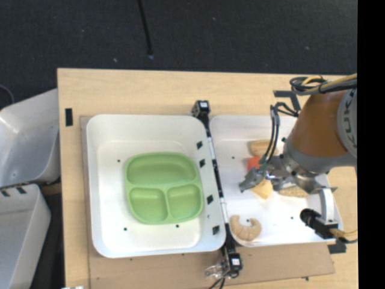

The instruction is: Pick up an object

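Over the right bin: gripper (257, 179) low among the food pieces; whether it is spread or pinching, I cannot tell
Target spot: yellow wedge (263, 189) just beside the tip, red piece (254, 162) near
Risk: crowded pieces (tan one (260, 147) too) may get nudged, so the grasp could miss
Writing: "KU" on arm (325, 131), partly cut off
Left bin: green tray (163, 187)

Green divided tray (163, 187) in left bin (96, 185); gripper (255, 180) low in right bin (231, 137), over tan wedge (263, 190); croissant (245, 227) near edge.
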### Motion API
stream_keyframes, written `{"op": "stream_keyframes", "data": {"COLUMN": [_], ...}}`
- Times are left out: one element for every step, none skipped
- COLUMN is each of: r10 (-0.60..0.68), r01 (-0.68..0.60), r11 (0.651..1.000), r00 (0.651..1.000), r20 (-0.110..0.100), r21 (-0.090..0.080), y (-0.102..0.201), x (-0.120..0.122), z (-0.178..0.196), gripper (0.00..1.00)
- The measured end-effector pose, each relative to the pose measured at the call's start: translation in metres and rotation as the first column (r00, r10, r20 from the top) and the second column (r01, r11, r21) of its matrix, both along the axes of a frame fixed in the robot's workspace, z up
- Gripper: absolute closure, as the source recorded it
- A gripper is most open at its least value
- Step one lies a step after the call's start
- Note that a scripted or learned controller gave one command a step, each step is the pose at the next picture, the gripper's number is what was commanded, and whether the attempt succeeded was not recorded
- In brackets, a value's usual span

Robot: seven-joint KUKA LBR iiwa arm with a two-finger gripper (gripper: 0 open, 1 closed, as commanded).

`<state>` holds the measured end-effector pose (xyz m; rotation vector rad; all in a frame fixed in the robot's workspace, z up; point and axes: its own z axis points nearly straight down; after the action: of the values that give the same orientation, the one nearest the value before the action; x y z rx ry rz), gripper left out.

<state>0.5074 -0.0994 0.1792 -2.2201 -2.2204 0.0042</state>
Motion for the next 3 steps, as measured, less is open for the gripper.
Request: {"op": "stream_keyframes", "data": {"r10": [-0.001,-0.002,-0.009], "r01": [0.001,0.002,0.009], "r11": [1.000,1.000,1.000], "r00": [1.000,1.000,1.000], "r20": [-0.001,0.000,0.005], "r21": [0.000,0.000,0.001], "y": [0.000,-0.001,-0.001], "x": [0.000,0.000,0.001], "z": [-0.042,-0.081,-0.068], "gripper": [0.00,0.00,1.00]}}
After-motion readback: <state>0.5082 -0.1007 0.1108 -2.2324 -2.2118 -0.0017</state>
